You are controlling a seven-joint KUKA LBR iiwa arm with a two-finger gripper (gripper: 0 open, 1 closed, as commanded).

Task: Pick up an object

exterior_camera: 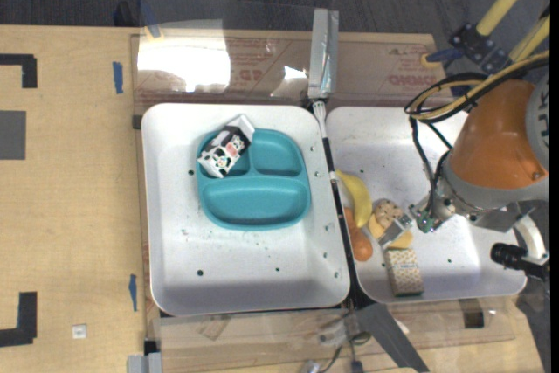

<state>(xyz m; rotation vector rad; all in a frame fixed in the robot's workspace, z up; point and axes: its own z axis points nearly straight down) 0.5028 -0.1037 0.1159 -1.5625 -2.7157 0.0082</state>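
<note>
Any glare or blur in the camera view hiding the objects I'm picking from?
Camera view: strong glare on the clear panel behind the left bin, not on the objects; banana and blue plate are evenly lit; the arm's orange band looks soft.

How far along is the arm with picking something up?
Nothing looks lifted yet. The gripper is down in the right bin, beside the small toy, banana and patterned block, all lying on the bin floor. Grasping and lifting remain.
</note>
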